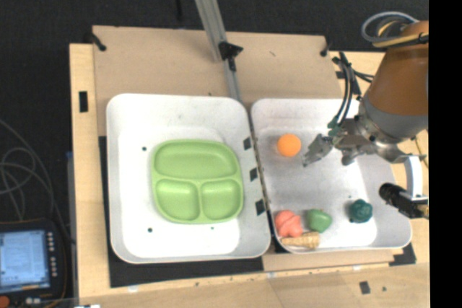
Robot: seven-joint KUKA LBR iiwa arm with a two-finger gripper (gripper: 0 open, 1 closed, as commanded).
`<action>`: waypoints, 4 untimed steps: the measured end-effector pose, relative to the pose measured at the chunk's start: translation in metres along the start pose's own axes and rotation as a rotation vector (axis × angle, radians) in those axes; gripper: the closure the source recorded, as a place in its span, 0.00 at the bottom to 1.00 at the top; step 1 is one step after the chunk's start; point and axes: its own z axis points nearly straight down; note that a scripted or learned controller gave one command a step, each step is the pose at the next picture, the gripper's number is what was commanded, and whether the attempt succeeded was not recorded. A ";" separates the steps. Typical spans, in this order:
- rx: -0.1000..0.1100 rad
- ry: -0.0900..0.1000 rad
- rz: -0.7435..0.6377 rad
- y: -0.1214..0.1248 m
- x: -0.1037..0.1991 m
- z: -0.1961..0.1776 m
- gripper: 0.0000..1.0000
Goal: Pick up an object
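Observation:
In the right bin [289,115] lie an orange ball [289,146] near its left side, a pink object [288,223], a tan piece [304,241] and a green object [317,219] at the front edge, and a dark teal object [359,210] at the front right. My gripper [331,153] hangs over the middle of this bin, just right of the orange ball, with its fingers spread open and nothing between them. The orange-banded arm comes in from the right above it.
The left bin [130,119] holds a light green divided tray [196,180]. A metal pole [204,0] slants up from the seam between the bins. A small screen [25,256] sits at the lower left, off the bench.

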 end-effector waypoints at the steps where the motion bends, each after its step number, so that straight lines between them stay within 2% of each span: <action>1: -0.001 0.000 0.002 0.000 0.000 0.000 0.00; 2: 0.006 -0.001 0.004 -0.004 -0.007 0.061 0.00; 4: 0.003 -0.002 0.004 -0.007 -0.012 0.137 0.00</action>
